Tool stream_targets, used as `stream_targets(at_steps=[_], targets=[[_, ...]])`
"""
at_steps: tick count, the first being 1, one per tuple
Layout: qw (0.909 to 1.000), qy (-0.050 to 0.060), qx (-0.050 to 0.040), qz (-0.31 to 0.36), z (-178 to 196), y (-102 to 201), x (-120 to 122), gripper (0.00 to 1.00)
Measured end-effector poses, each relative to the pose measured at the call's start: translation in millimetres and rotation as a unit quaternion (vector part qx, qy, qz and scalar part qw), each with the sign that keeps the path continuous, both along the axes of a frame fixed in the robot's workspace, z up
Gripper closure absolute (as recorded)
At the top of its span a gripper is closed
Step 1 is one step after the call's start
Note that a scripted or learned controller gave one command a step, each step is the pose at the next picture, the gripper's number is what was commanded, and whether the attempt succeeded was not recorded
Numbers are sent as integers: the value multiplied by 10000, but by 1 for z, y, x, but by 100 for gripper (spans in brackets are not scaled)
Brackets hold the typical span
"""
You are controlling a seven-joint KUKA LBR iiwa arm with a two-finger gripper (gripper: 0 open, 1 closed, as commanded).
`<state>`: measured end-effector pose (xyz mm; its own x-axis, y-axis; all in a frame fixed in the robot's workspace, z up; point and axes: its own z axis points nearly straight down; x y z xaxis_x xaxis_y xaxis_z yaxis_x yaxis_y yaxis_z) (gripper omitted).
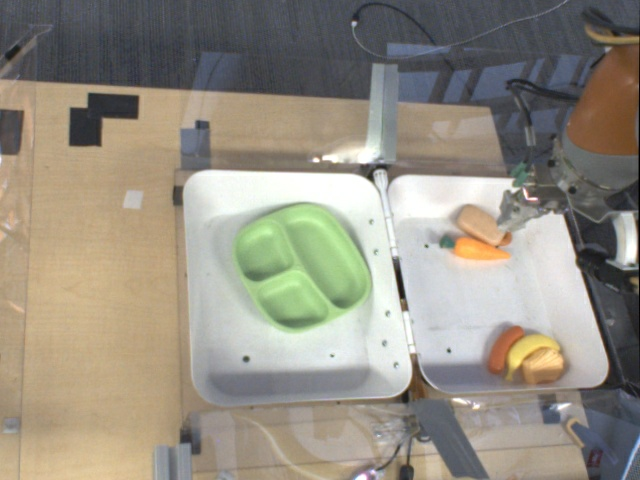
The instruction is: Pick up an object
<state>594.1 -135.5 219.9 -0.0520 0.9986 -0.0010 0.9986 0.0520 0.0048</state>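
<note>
In the right bin (560,298) a tan bread piece (479,225) lies at the back, with an orange carrot (479,251) just in front of it. A cluster of toy food with a yellow banana (532,352) sits at the bin's front right. My gripper (517,208) hangs at the back right of this bin, its fingertips just right of the bread piece and close to it. Nothing shows between its fingers. The orange-banded wrist (605,108) rises behind it.
The left bin (220,368) holds a green divided plate (300,265). A metal post (384,118) stands behind the seam between the bins. A black cable (440,40) loops over the bench at the back.
</note>
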Motion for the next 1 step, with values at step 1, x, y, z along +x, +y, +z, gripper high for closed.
stream_targets(at_steps=[1], targets=[[10000,8,-1,2,-1,0,0,0]])
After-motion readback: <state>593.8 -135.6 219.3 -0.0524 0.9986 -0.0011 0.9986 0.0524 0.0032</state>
